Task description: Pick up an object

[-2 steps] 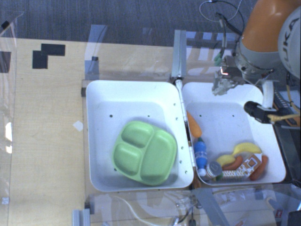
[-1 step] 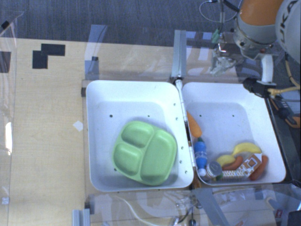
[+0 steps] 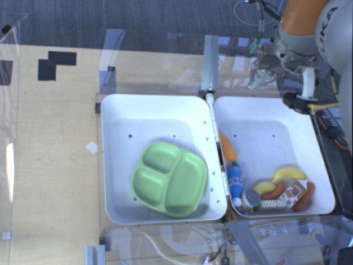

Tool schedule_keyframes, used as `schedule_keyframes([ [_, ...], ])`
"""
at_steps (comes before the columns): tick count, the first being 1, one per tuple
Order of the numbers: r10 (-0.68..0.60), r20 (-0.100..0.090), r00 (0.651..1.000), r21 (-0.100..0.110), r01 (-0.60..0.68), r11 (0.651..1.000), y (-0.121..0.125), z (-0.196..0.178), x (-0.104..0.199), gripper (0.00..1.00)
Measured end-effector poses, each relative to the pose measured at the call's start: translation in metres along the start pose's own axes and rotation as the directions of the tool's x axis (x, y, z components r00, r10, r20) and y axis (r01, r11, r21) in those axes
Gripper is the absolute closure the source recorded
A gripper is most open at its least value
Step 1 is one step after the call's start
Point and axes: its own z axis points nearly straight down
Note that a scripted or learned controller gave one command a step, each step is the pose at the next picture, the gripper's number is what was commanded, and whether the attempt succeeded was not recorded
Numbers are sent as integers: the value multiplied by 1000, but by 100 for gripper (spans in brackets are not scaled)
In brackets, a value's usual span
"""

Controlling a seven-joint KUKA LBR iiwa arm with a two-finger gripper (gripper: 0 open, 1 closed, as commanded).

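Camera view puts the grey arm with its orange band [image 3: 306, 4] in the upper right of the frame, above the far rim of the right-hand shallow white bin [image 3: 276, 131]. The two-finger gripper [image 3: 262, 76] hangs just beyond that rim, over the bench rather than over the bin floor; whether it is open or closed cannot be told, and nothing can be seen held there.

As judged from this, the task is barely begun: no object is lifted, and everything lies in the bins. Candidates for picking crowd the lower part of the right bin: a blue plastic bottle [image 3: 235, 180] along the left wall, an orange carrot-shaped piece [image 3: 227, 146] just above it, a small round grey tin [image 3: 251, 199] beside the bottle's lower end, a yellow banana-shaped toy [image 3: 288, 174], a reddish sausage-like piece [image 3: 304, 196] near the lower right corner, and a small printed carton [image 3: 287, 195] between them. These touch or overlap one another, so singling one out looks awkward.

At the lower middle of the left-hand white bin [image 3: 118, 120] lies a pale green divided plastic tray [image 3: 170, 178], alone and tilted.

What remains is the whole job: travel over a bin, descend, close on something, and lift.
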Motion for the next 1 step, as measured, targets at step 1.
schedule_keyframes([
  [1, 43, 0, 999, 0, -43, 999, 1, 15, -17, 100],
])
